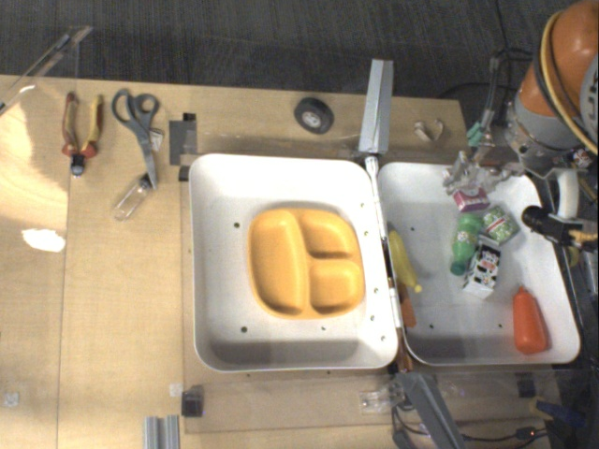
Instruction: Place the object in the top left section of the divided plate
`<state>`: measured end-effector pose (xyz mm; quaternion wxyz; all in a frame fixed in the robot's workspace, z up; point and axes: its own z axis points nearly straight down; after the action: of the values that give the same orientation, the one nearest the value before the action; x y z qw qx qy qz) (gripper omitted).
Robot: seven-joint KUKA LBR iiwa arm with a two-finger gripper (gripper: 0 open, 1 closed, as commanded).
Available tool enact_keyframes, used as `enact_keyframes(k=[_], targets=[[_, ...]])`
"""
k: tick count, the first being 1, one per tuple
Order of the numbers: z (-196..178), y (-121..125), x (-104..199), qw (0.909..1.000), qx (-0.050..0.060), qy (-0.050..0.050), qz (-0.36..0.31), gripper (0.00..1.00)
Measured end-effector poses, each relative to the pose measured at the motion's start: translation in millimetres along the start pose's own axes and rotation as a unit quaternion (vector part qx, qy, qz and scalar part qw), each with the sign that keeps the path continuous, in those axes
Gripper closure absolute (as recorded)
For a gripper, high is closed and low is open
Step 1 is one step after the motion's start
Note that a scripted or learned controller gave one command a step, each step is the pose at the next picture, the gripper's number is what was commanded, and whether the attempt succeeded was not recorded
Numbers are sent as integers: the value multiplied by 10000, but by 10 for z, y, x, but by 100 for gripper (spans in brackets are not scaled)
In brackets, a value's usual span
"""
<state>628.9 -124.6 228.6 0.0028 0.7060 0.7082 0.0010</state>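
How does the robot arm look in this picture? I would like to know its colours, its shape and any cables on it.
The arm enters from the right as a rounded, bulky body, grey with a broad orange band. Dark cables run along it, and a small teal part sits near the wrist. Its pincer is a small, pale metal assembly over the right bin.

The divided plate (306, 261) is yellow with rounded corners. It lies flat in the middle of the left white bin (220, 251). It has three parts: one long part on its left side and two small parts on its right side. All three parts have nothing in them. The plate touches no wall of the bin.
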Motion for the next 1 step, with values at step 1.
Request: enact_keyframes(k=[1], targets=[[428, -246, 926, 9927, -2, 15, -1206, 100]])
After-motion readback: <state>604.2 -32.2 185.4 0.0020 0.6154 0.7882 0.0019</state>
